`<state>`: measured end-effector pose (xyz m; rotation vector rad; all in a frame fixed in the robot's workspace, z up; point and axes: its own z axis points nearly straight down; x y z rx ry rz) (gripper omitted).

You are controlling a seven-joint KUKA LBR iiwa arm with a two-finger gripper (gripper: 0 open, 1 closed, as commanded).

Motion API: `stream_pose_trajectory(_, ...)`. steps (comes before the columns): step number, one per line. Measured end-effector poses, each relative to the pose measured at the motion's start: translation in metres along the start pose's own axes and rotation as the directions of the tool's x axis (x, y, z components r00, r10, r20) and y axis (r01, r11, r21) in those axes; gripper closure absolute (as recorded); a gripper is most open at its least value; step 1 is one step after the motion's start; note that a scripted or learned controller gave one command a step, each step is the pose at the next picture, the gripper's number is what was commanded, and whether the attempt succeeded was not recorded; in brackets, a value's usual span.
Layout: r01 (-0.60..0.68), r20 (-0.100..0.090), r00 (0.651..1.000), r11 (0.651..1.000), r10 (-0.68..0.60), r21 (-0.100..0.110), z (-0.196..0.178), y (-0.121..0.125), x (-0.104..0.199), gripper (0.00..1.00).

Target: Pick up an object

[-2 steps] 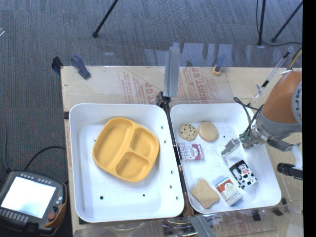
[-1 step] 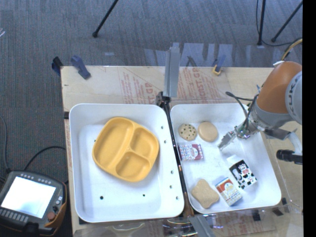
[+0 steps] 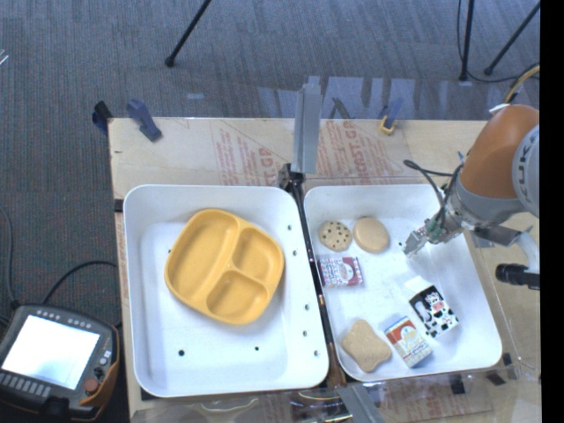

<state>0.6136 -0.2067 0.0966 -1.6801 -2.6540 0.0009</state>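
Nothing is picked up yet, as far as you can see. The claw (image 3: 416, 243) hangs in the right bin (image 3: 487, 300), just right of the plain round cookie (image 3: 371, 234). It looks too blurred to judge, so you cannot tell whether it is open or closed. The whole grasp remains.

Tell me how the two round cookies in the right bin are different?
The chocolate chip cookie has dark spots; the plain cookie is smooth tan with none. The chocolate chip cookie looks smaller and lies nearer the divider between the bins; the plain cookie lies nearer the gripper. Both are round, flat and side by side.
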Motion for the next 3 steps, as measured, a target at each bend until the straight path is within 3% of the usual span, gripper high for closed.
stream_pose_trajectory(1,0.001,-0.001,1.000,1.000,-0.001,0.001,0.001,0.000,0.000,0.00)
stream_pose_trajectory(2,-0.153,-0.002,0.988,0.988,0.153,-0.002,0.009,0.010,-0.010,0.00)
stream_pose_trajectory(3,-0.147,0.000,0.989,0.989,0.147,-0.002,-0.001,0.011,-0.010,1.00)
